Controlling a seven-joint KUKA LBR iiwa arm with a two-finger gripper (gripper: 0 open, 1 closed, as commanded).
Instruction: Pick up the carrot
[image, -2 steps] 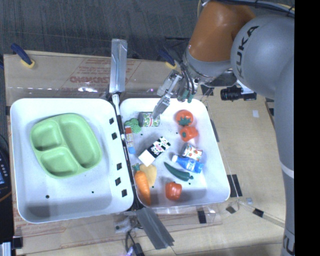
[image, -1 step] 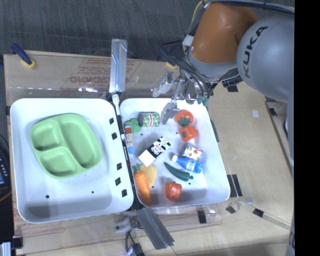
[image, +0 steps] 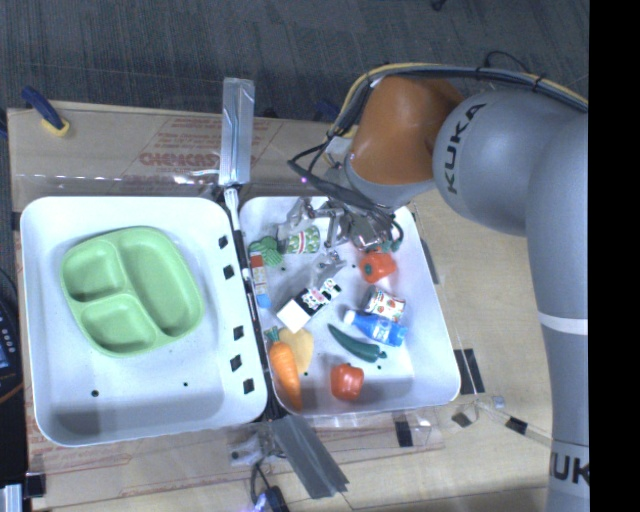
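A: Looking for the small orange carrot with a green top (image: 284, 372): it lies in the right-hand shallow white bin (image: 437, 345), at the front left corner, right against the dividing wall and beside a pale yellow piece (image: 300, 346).

B: And the tool (image: 335, 228)?

A: It hangs over the back of that same bin, under the grey arm with its orange band (image: 400, 128), well apart from the carrot. The metal parts blur together there, so I cannot tell whether it is open or closed.

B: Any writing to read?

A: "KUKA" in dark letters on the grey arm casing (image: 455, 152). There is faded red print on the brown cardboard sheet (image: 175, 152) behind the left bin, too faint to read. The small green-and-white can (image: 298, 240) near the tool has a label, and the little red-and-white carton (image: 384, 305) too; both too small to make out.

B: What else sits in the right bin?

A: A red tomato-like piece (image: 378, 265), a blue-and-white bottle (image: 377, 328) lying on its side, a dark green pepper (image: 355, 346), a red bell pepper (image: 347, 381) near the front, and a black-and-white patterned block (image: 320, 295) in the middle.

B: The left side?

A: The left white bin (image: 60, 410) holds a light green plastic tray with three compartments (image: 131, 289). Both bins rest on the counter (image: 490, 290).
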